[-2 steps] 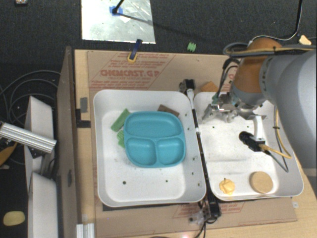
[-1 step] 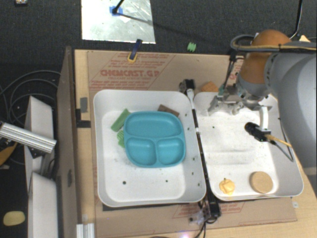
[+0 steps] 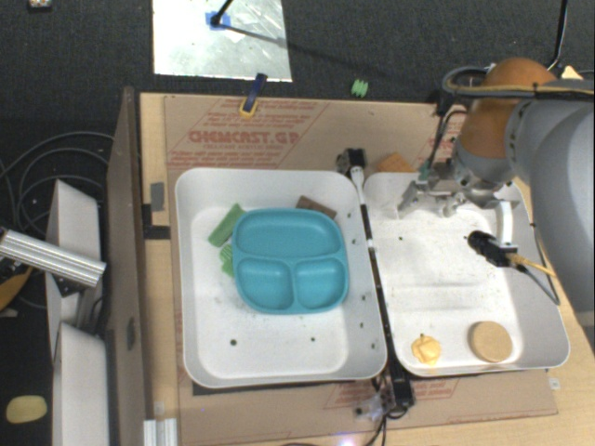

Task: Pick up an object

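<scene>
Round tan disc (image 3: 490,340) and small yellow lump (image 3: 426,348) lie apart on the near floor of the right-hand shallow white bin (image 3: 446,277), and both look like fair targets. The hand (image 3: 429,197) hangs over that bin's far left corner, well apart from both (spread or pressed together, I cannot tell). It should centre over one piece, then descend straight. The bins sit on a brown lettered worktop (image 3: 279,128), and the left white bin (image 3: 270,342) holds a blue divided plastic tray (image 3: 288,258).
</scene>
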{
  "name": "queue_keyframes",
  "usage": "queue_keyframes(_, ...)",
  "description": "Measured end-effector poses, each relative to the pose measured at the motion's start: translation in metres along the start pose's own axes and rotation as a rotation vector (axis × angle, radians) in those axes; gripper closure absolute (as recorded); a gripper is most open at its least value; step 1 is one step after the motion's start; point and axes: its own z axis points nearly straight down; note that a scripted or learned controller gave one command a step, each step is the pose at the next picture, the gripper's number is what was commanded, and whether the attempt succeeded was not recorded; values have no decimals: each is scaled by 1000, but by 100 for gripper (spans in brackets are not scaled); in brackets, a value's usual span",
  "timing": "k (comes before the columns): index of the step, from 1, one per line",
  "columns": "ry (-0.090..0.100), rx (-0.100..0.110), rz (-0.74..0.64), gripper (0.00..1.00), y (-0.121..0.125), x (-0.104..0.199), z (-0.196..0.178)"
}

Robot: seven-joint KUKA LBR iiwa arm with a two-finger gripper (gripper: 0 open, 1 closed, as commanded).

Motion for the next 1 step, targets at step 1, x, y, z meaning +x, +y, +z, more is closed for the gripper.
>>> queue_keyframes(1,2,3,-6,0,-17,37,1)
